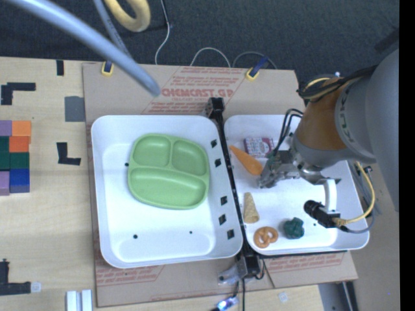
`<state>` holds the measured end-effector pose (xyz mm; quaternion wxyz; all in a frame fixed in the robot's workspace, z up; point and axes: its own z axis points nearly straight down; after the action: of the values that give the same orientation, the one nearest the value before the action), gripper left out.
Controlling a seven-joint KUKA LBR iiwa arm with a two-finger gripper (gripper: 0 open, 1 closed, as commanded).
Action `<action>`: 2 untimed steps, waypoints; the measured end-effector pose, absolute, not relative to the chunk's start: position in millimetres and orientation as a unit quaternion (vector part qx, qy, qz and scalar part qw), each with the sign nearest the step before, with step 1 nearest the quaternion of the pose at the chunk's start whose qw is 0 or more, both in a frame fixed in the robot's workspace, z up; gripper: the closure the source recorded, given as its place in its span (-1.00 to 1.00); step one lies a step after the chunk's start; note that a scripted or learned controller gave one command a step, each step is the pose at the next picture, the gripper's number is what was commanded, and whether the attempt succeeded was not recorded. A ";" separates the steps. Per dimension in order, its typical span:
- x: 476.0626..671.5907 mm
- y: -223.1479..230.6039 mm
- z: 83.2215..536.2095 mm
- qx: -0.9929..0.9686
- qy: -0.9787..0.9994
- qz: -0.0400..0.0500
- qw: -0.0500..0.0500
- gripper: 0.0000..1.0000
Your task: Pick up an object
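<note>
- The tool (pixel 267 177) is low in the right bin (pixel 343 238), reached in from the right on the grey arm (pixel 353 125) with its orange band.
- Its tip sits just beside the lower end of the carrot (pixel 245 160), which lies at a slant near the bin's left wall. That closeness suggests the carrot is the thing being tried for.
- Whether the tool is spread or closed I cannot tell; the wrist hides its tip from above, and nothing can be seen clamped in it.
- The carrot appears to lie flat on the bin floor, so the pick looks not yet done.
- Other candidates are in the same bin: a small pink-and-white packet (pixel 258 146) just behind the carrot, a cone (pixel 250 207) against the left wall, a pretzel (pixel 264 237) and a dark green broccoli piece (pixel 294 227) near the front edge.
- These lie apart from one another, which leaves room for a descent onto any single one.
- The left bin (pixel 117 238) holds a green divided plate (pixel 170 172), well away from the tool.
- Both bins rest on a cardboard sheet (pixel 194 86) on the tabletop (pixel 45 238).
</note>
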<state>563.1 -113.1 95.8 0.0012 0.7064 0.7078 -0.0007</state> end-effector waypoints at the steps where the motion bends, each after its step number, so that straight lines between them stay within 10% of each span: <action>1: 562.5 -112.1 158.2 0.707 0.708 0.001 0.001 1.00; 2: 568.9 -103.1 207.7 0.706 0.708 0.001 0.002 1.00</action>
<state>568.9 -103.1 207.7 0.0017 0.7061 0.7081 0.0013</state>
